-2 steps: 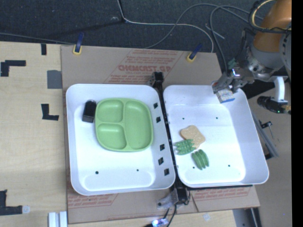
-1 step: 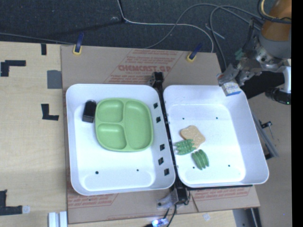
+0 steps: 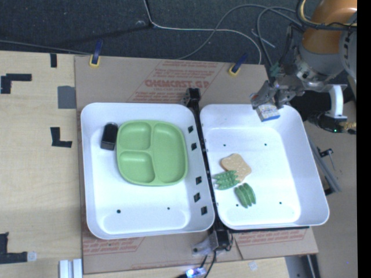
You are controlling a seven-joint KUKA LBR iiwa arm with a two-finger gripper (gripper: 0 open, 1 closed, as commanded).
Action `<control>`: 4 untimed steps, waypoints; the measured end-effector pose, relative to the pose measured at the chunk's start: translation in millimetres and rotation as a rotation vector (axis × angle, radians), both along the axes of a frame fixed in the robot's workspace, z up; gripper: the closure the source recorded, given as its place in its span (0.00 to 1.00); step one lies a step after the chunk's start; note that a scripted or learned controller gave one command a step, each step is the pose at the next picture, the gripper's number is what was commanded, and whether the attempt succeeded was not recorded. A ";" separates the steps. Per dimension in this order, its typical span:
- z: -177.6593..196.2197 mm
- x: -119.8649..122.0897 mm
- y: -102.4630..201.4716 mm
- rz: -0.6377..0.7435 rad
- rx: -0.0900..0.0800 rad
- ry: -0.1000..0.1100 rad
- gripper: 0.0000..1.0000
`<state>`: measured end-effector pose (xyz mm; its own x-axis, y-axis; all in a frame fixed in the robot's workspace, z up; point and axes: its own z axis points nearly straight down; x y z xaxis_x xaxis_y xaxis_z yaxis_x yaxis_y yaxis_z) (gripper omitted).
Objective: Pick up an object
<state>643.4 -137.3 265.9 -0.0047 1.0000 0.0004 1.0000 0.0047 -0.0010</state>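
Green divided plate [image 3: 152,153] and black block [image 3: 109,136] in white bin [image 3: 95,213]; green pea pods [image 3: 245,195], tan bread [image 3: 236,165].

Red printed lettering on the cardboard sheet [image 3: 174,80] beneath the two white bins, upside down and too blurred to read, further faint red print along its front edge, likewise illegible.

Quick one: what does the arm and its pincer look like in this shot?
The arm is grey metal with a glossy orange band above the wrist, and thin cables looping beside it. The pincer is a small grey and dark assembly with a pale, bluish tip.
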 end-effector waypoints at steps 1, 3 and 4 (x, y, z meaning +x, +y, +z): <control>-6.8 -27.5 41.8 -0.001 0.000 0.002 1.00; -23.7 -50.1 136.0 0.001 0.001 0.002 1.00; -39.2 -72.9 183.2 0.000 0.000 0.004 1.00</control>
<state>570.5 45.9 226.7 -0.0047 1.0000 0.0002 1.0000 0.0047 -0.0047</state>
